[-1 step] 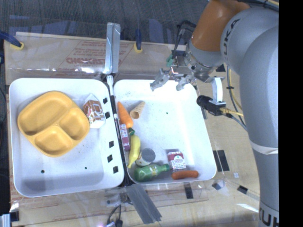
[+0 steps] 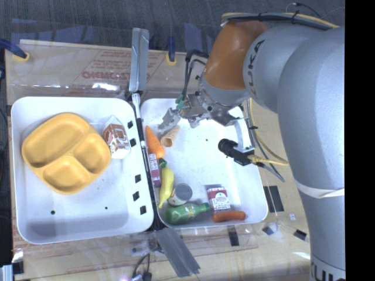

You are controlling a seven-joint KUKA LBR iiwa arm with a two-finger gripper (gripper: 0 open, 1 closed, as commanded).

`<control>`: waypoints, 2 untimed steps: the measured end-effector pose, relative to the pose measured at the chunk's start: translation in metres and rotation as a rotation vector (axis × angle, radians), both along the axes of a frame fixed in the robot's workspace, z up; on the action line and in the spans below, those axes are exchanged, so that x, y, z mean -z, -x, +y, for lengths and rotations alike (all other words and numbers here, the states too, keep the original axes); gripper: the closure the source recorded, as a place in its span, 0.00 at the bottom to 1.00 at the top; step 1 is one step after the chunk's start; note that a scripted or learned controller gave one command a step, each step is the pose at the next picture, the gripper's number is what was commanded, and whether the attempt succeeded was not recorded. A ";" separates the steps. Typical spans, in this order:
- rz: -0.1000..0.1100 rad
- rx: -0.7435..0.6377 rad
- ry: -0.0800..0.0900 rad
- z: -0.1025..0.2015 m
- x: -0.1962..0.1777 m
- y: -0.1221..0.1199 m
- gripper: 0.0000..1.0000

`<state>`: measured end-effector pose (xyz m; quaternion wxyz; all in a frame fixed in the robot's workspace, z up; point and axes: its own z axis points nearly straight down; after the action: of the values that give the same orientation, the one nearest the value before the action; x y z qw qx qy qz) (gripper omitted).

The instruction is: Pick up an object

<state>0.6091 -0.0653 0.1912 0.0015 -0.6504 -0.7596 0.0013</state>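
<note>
Bench (image 2: 70, 69) with two white bins side by side.
The bench top is light wood under a clear sheet with red print at the far side. The left bin (image 2: 35, 221) and right bin (image 2: 255, 183) rest directly on it, their inner walls touching along the centre line. A grey bar (image 2: 139, 60) lies on the bench behind the bins at the seam; a second grey strip (image 2: 176, 252) lies at the near edge, in front of the seam. Small black markers (image 2: 273, 198) sit right of the right bin.

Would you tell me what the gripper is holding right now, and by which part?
It cannot be told: the gripper sits right over the ice cream cone in the right bin, but no grip is visible.
</note>
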 end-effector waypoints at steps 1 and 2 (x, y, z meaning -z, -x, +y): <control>0.003 -0.124 -0.001 0.008 0.000 0.002 0.00; -0.017 -0.290 0.001 -0.028 0.082 -0.001 0.00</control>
<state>0.6103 -0.0929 0.1096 -0.0053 -0.5338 -0.8456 -0.0034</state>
